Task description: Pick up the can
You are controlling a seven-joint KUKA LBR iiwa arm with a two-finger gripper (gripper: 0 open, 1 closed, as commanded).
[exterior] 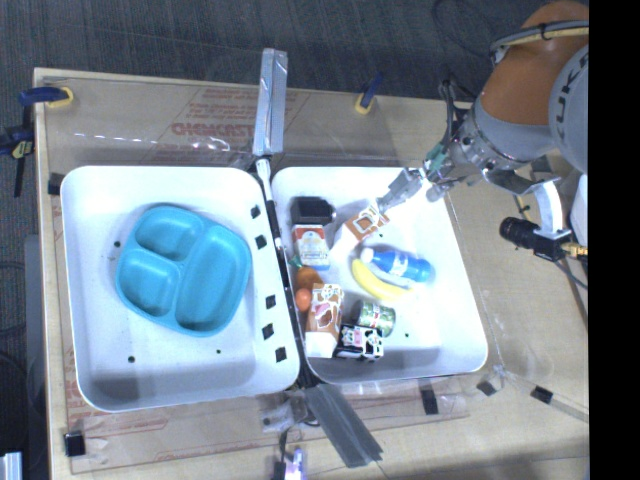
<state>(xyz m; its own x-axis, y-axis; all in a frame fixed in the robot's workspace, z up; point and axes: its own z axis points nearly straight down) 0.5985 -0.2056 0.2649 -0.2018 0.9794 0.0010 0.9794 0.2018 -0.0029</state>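
Observation:
The can (376,317) is small and green with a silver rim. It lies on its side near the front of the right bin (455,298), between a banana (372,281) and a black-and-white carton (358,342). My gripper (388,198) reaches in from the right over the bin's back part, well behind the can and apart from it. Its tip is right next to a small brown-and-white box (365,222); I cannot tell whether it touches the box.
The right bin also holds a blue-and-white bottle (398,266), a black object (312,210), a red-labelled bottle (310,244), an orange (305,279) and a small carton (325,308). A blue divided tray (185,268) lies in the left bin (90,348).

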